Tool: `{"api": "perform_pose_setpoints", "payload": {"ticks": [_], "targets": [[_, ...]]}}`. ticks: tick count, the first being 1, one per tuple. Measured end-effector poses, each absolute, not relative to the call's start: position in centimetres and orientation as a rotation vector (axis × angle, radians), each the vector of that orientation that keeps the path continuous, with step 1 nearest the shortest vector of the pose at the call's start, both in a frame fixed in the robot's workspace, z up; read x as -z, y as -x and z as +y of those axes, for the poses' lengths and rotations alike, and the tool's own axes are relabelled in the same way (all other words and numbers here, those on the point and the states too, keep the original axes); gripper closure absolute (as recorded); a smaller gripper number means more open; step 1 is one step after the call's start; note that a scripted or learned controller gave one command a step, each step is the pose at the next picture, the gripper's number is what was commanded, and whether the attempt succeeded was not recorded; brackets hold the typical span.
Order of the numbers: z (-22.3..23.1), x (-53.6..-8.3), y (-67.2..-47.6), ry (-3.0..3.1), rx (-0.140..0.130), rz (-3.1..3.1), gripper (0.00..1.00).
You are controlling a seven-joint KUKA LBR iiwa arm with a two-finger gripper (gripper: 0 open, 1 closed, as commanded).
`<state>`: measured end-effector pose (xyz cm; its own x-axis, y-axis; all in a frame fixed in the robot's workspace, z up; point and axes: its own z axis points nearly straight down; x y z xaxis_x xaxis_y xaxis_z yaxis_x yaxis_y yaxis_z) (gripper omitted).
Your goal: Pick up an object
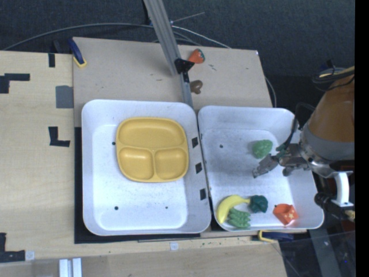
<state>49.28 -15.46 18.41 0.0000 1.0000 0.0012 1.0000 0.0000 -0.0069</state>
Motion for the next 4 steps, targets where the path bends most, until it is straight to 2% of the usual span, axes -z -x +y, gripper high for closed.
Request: {"api": "perform_pose_setpoints", "payload": {"ticks": [1,2,3,4], "targets": [[-16.2,-12.6,-48.7,2.217,-0.007,-2.216,0.0],[-16.2,-8.9,-48.7,2.221,-0.002,-2.222,0.0],[-16.2,-9.9,-48.7,2.219,-0.001,-2.222,1.0],[-15.2,-14.8,-49.2,2.22,0.002,-2.226,1.0]]}}
